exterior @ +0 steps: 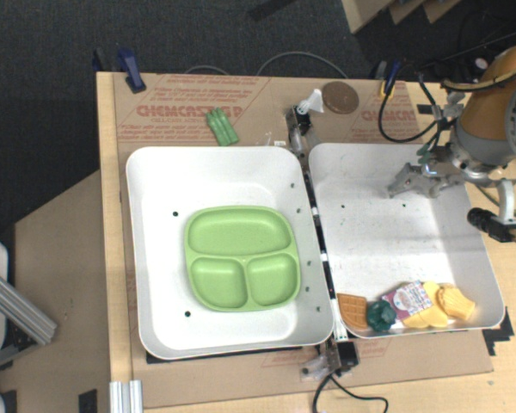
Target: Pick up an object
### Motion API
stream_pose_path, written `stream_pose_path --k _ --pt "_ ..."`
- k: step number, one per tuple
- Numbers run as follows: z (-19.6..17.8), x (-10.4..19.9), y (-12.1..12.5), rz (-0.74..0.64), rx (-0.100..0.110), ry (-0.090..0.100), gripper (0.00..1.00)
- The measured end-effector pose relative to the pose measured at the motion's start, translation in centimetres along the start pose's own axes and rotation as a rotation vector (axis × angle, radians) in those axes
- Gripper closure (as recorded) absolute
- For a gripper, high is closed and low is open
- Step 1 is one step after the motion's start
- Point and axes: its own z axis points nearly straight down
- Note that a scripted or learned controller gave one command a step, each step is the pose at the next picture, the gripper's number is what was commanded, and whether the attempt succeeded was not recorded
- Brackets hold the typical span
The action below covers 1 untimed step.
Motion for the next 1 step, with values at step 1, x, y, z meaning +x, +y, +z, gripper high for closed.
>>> stream_pose_path --k 1 --pt "-0.13 -0.05 -3.15 0.002 0.003 0.000 0.00"
